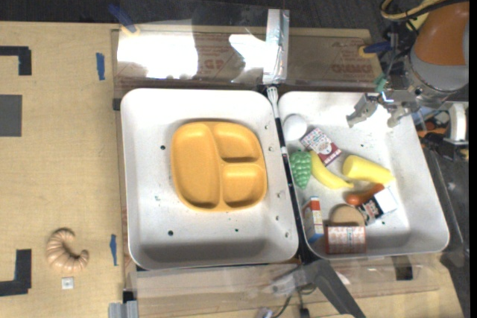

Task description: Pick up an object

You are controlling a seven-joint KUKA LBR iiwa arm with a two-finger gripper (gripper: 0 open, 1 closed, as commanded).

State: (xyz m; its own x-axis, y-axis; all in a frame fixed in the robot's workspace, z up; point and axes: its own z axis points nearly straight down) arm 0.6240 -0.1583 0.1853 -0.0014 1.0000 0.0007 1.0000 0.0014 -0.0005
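Two illegible labelled packets [322,145] below gripper [378,112]

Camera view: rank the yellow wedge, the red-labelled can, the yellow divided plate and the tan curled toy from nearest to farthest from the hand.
Measured from the hand at the right bin's upper edge:
1. Yellow wedge, middle of the right bin.
2. Red-labelled can, right bin's near edge.
3. Yellow divided plate, in the left bin.
4. Tan curled toy, on the bench, far left.
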